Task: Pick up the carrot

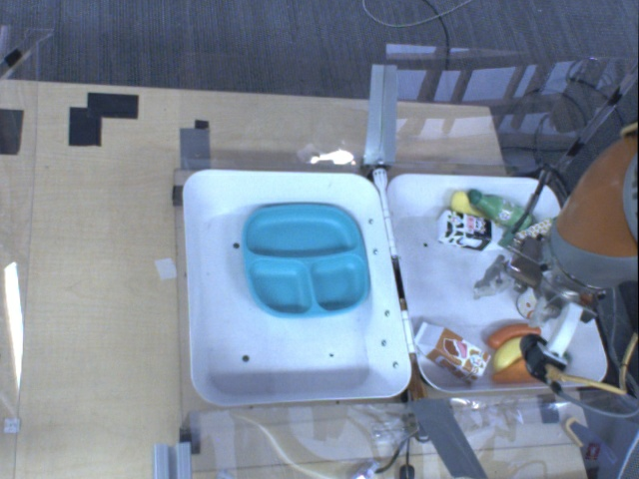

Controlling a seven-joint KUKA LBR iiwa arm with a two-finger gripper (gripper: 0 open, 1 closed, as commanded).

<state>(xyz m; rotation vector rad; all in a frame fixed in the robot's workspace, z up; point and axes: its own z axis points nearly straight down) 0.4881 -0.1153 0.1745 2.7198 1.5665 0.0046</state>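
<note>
Over the right bin (pixel 439 193), the pincer (pixel 496 275) hangs near the carrot (pixel 511 333); its opening I cannot tell.

Orange carrot (pixel 512 333) near right bin's front

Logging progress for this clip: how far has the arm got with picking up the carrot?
Nothing looks done yet. The carrot lies in the right bin near its front corner, beside a yellow item and a small carton. In hand: the pincer hangs over the middle of that bin, short of the carrot, with nothing seen between its fingers. Left: move over the carrot, grasp it, lift it.
</note>
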